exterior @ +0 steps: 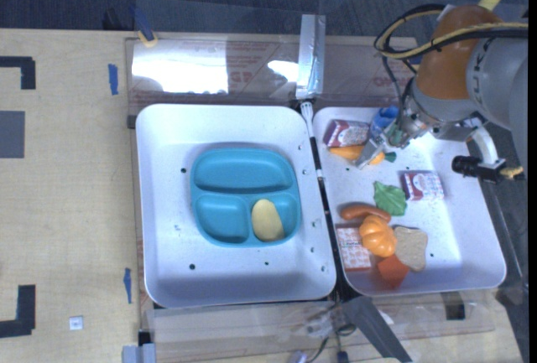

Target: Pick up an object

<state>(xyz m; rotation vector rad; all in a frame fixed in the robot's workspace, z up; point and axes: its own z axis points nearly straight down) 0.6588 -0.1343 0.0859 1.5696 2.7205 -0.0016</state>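
My gripper (375, 148) reaches down into the far left part of the right bin (470, 227). Its tip is right by a small orange piece (345, 153) and just right of a maroon and white packet (343, 133). I cannot make out whether anything is held. Other toy foods lie nearer the front: a green leaf (390, 198), a second maroon packet (421, 184), a brown sausage (361, 210), an orange pumpkin-like fruit (377, 237), a bread slice (410, 246) and a red piece (390, 272).
The left bin (159, 185) holds a blue divided tray (239, 177) with a yellow potato (267, 220) in its front right compartment. A clear panel and a metal post (310, 59) stand behind the bins. The arm's orange band (449, 59) hangs over the right bin's far edge.
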